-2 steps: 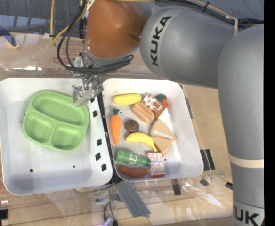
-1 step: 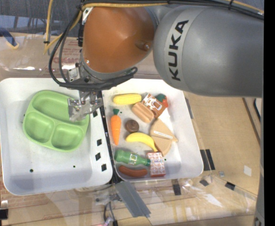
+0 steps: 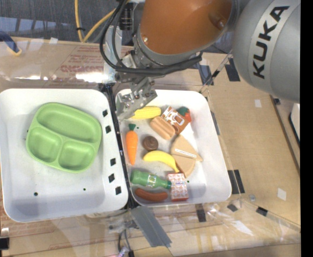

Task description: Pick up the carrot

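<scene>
Hand (image 3: 135, 101) hanging low over the top left corner of the right bin (image 3: 216, 143), just under the big orange band of the arm (image 3: 183, 15). Hard to tell if open or closed, with the metal parts bunched up and dark. Nothing seen clamped in it.

Carrot (image 3: 131, 146) lying flat by the left wall of the right bin, a little below the hand in the frame. Orange body, green top pointing up toward the hand, thin tip pointing down. Not touched by the hand yet.

Close by on its right, a small brown round thing (image 3: 149, 142) and a yellow banana (image 3: 159, 158). Above it, a yellow corn piece (image 3: 147, 112) right beside the hand. Farther right, a hot dog bun (image 3: 163, 127). Lower down, a green bottle (image 3: 148, 180) and a red sausage (image 3: 150, 195). Over in the left bin (image 3: 17, 191), a green plate (image 3: 64, 137) with three parts.

Looks like a toy carrot, so likely light, hard and a bit smooth. Could slip or roll if pinched near the thin tip. Best to grab across the fat middle, coming straight down. Little room on the left side, with the bin wall so near, so might bump it. Could also nudge the brown round thing on the way.
</scene>
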Controlling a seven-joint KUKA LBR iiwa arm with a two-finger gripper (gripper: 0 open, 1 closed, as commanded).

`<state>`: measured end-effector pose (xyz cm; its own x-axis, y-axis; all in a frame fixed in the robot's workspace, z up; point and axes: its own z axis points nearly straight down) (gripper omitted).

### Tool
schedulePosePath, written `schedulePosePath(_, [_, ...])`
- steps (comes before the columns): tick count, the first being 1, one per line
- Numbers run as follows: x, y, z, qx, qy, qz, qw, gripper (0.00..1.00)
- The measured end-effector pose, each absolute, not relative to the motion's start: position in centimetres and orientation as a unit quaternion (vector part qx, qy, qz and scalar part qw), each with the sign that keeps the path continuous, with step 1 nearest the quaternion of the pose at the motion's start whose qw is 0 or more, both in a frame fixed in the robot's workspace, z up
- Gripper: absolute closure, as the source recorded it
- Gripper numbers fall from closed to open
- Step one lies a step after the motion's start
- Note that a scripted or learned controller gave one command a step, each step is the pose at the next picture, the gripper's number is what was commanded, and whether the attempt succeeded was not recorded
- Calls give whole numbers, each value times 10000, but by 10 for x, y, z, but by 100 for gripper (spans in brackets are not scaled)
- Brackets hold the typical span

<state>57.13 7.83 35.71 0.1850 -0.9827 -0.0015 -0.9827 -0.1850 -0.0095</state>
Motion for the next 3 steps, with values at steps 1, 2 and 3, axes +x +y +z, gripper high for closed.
schedulePosePath(1, [483, 32, 186, -8749, 4843, 62, -24, 100])
schedulePosePath(2, [478, -19, 189, -9721, 2346, 6, 21, 100])
schedulePosePath(3, [519, -45, 189, -9949, 1007, 15, 27, 100])
